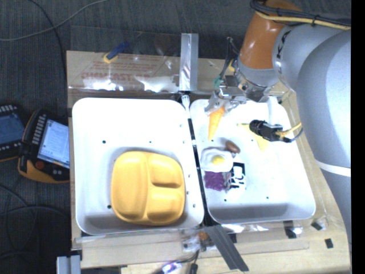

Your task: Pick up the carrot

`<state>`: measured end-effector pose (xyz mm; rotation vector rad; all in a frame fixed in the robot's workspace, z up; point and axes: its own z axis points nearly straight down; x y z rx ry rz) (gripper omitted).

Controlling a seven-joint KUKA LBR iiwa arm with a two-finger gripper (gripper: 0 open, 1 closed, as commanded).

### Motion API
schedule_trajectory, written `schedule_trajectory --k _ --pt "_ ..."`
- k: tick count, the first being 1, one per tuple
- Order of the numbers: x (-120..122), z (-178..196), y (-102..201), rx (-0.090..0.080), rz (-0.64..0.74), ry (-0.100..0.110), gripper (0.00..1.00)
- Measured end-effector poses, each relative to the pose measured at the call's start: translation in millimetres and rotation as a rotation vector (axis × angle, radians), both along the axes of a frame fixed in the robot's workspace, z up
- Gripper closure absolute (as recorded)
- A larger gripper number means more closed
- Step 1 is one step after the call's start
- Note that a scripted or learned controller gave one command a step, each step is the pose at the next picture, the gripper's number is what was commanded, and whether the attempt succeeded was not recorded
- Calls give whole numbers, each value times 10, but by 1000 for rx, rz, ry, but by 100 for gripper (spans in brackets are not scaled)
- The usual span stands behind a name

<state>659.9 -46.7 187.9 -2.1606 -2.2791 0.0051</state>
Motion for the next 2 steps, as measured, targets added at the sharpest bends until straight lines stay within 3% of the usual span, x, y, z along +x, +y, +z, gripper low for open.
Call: schedule_trajectory --k 1,2 --pt "87 730 60 -3 104 0 100" --pt "83 27 227 1 379 1 100"
